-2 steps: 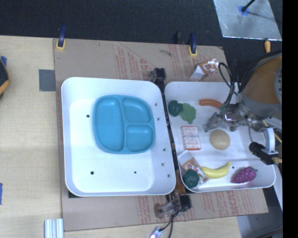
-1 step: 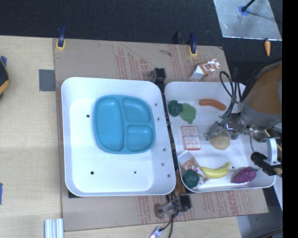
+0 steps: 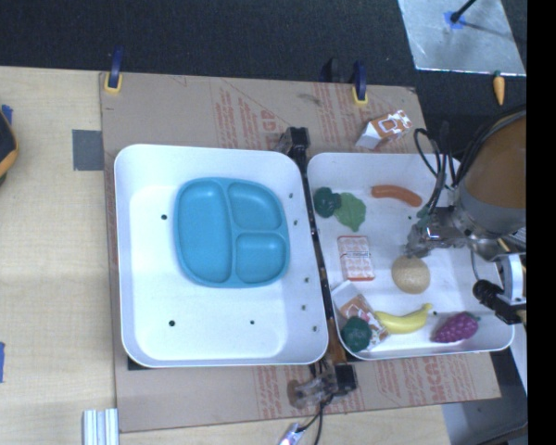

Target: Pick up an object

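Nearest the lens: arm [image 3: 496, 179], grey and orange, leaning in over right bin [image 3: 389, 230]. Fingers [image 3: 423, 241] low inside that bin. Cannot tell how far apart, and nothing seen held between them.

Just below the fingers, toward the near rim: tan ball [image 3: 410, 274], very close, contact not certain. Above the fingers, a little left: sausage [image 3: 396, 193]. Left of the fingers: red-and-white packet [image 3: 355, 256], and further up-left a green sprig [image 3: 341, 208]. Well below the fingers, past the ball: banana [image 3: 403, 320], grapes [image 3: 454, 326] to its right, a dark green lump [image 3: 357, 334] and a small carton [image 3: 352, 304] to its left. Far left of the fingers, in left bin [image 3: 148, 276]: blue plate [image 3: 232, 230], out of play.

Step in hand, by the look of it: approach and descent, not yet a grasp. Likeliest target the tan ball, as the closest piece. Next move probably calls for shifting slightly toward the near rim to centre over the ball, lowering to straddle it, closing, then lifting straight up. Risk: round shape rolling away toward the banana.

Writing: red print on the cardboard [image 3: 250, 109] under both bins, too small to read. Markings on the packet and on a second carton [image 3: 385, 128] outside the bin likewise illegible. No brand readable anywhere on the counter [image 3: 37, 276].
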Available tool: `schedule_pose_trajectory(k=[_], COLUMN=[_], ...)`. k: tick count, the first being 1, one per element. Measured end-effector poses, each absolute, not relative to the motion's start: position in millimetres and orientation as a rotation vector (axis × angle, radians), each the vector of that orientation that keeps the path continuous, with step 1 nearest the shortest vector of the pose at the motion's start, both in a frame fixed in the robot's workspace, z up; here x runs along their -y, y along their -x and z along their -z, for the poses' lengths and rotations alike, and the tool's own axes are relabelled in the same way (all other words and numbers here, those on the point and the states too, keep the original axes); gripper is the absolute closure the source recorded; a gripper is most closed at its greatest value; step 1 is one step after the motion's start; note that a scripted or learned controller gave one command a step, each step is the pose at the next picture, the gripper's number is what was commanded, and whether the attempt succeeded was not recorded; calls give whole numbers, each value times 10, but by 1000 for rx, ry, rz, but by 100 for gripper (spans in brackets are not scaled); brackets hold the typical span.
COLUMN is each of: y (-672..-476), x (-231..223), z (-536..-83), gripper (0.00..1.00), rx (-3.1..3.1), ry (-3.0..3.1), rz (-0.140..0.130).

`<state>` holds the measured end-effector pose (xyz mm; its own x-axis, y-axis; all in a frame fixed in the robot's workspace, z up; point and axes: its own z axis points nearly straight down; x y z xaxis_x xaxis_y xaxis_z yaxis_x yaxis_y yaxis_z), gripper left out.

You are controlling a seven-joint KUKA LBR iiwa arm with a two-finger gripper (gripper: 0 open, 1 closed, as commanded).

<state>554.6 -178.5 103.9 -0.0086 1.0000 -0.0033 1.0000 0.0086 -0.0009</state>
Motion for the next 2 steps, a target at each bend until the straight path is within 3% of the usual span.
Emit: schedule_pose_trajectory(k=[1,2], y=[-5546,-4822], x=[1785,1796], z=[-1038,-912], gripper=[0,0], rx=[-2229,-2229], ry=[-2211,-2219], rz=[4,4])
